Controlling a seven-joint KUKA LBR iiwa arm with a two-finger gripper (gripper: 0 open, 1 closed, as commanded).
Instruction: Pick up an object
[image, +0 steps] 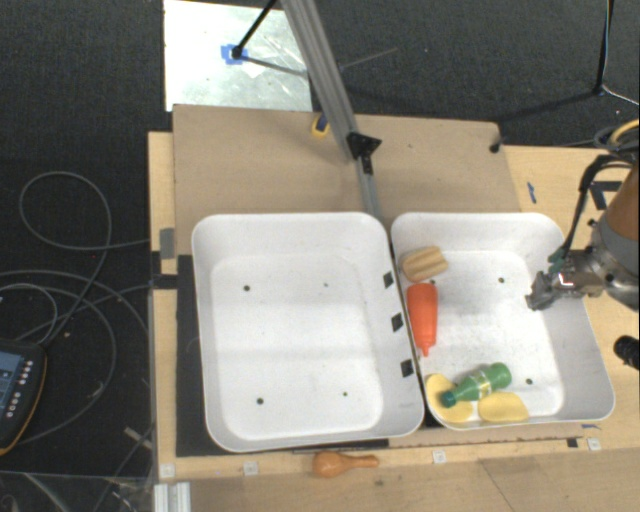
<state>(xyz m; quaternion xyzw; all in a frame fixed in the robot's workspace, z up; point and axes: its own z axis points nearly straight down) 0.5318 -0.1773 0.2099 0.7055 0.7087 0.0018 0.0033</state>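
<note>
Carrot (423, 316) in right bin (575, 330), jaws (545, 291) near right rim

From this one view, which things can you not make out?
- Hand: small and dark by the right bin's rim; its grip state is unreadable.
- Arm: cut off by the right edge.
- Yellow items under the green bottle: partly covered, identity unclear.
- Device: cut by the left edge.

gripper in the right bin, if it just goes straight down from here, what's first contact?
Likely bare floor of the right bin. The gripper sits near the bin's right wall, apart from the carrot, the bread-like piece and the green bottle. Depth is unclear from one slanted view.
</note>
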